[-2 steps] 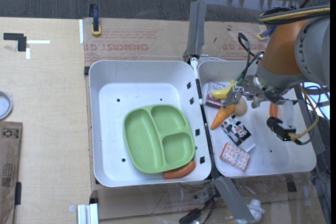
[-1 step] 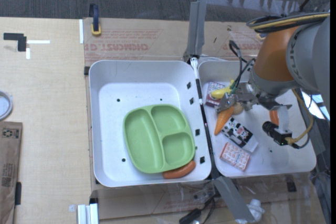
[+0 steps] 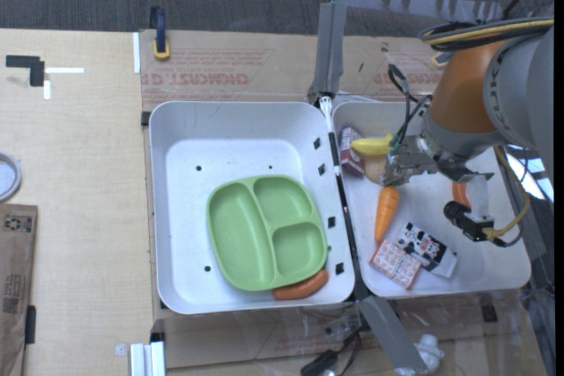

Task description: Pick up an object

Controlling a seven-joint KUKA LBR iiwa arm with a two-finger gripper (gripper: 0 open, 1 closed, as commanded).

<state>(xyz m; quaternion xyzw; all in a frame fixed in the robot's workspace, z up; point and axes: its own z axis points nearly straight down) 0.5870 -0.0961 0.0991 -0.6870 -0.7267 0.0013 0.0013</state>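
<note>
- At the left of the frame, a bare wooden bench (image 3: 79, 189) is seen, with a roll of tape (image 3: 7, 178) at the far left edge.
- In the centre, the left white bin (image 3: 176, 136) is shown; a green divided plate (image 3: 267, 231) lies in it, and an orange sausage-like piece (image 3: 301, 285) is tucked just under the plate's lower right edge.
- Right of centre, the right white bin (image 3: 493, 277) is shown. A yellow banana-like item (image 3: 374, 145) is seen in its upper left part, an orange carrot (image 3: 385, 210) just below that, and a patterned card packet (image 3: 397, 264) and a black-and-white box (image 3: 425, 246) lower down.
- The gripper (image 3: 397, 172) is seen low in the right bin, just above the carrot's top and just beside the yellow item. Whether it is open or closed cannot be told, and nothing is seen held.
- At the upper right, the grey arm (image 3: 520, 84) with its orange band is seen reaching in.
- Risk, as a judgement: because the carrot and the yellow item lie close together, the wrong one could be nudged away, or two things could be pinched at once and dropped. The carrot's tapered, rounded shape could let it slip out.
</note>
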